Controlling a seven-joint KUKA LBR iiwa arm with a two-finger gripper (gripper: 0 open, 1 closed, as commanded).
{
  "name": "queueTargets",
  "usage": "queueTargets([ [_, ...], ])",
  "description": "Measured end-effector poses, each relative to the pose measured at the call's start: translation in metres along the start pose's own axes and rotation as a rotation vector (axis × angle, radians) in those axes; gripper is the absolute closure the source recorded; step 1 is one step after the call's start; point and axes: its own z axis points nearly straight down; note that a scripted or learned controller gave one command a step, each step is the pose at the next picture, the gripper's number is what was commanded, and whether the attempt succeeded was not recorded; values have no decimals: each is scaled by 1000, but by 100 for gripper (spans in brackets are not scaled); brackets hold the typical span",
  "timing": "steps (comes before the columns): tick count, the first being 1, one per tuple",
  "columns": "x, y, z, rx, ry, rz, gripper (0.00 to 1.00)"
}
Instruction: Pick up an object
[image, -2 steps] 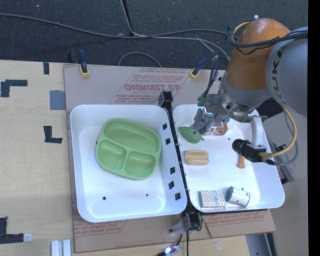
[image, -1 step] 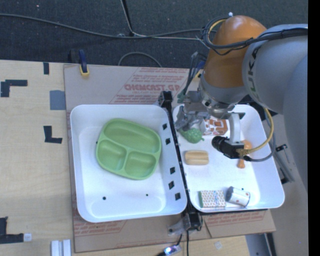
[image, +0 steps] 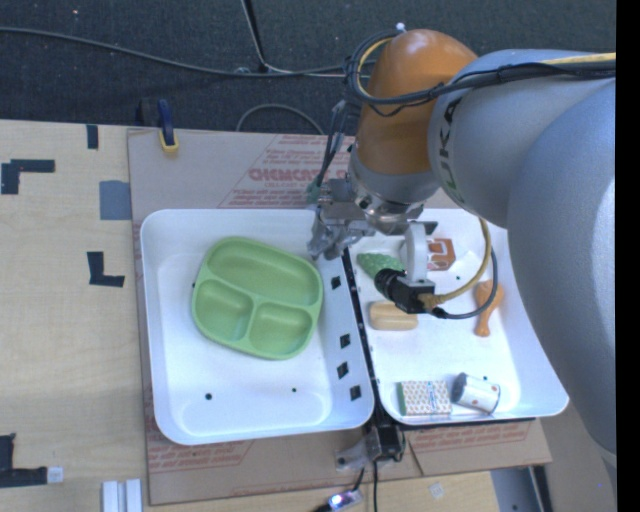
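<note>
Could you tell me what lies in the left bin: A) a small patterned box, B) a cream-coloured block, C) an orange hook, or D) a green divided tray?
D: the green divided tray lies in the left bin, the others in the right bin.

I get even, bright overhead light with soft, faint shadows. Below the gripper the white bins come close to blowing out, with mild glare. Above it, the orange band shows a sheen. To its right the grey arm looks soft, out of focus.
</note>
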Motion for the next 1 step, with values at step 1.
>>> queueTargets([
  [1, -2, 0, -1, 0, 0, 2, 0],
])
